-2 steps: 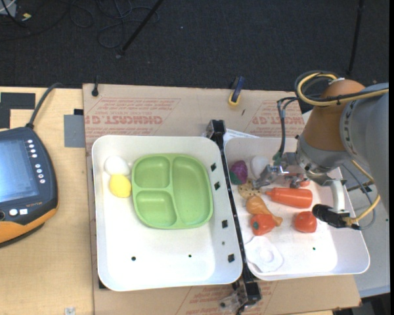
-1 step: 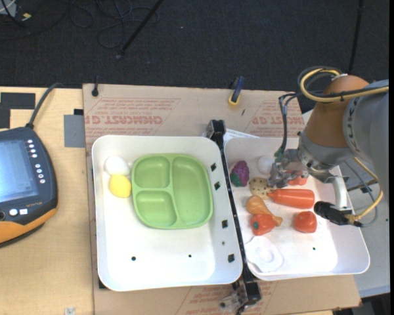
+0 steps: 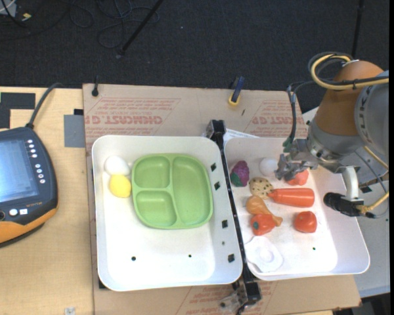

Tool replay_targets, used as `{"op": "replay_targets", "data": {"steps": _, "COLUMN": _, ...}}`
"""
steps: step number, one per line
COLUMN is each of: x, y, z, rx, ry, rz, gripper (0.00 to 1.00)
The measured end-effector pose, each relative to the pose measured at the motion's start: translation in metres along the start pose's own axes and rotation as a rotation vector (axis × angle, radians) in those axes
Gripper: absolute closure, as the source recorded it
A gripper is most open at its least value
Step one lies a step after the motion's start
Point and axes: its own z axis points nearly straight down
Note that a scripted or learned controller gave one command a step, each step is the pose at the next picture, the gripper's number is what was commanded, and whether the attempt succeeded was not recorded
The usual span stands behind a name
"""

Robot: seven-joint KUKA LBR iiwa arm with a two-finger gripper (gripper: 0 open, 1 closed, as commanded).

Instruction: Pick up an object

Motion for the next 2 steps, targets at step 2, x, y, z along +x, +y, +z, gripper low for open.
{"op": "replay_targets", "data": {"steps": 2, "x": 0.006, "y": 0.0, "z": -0.084, "rx": 0.0, "ry": 0.0, "rz": -0.001, "gripper": 1.0}}
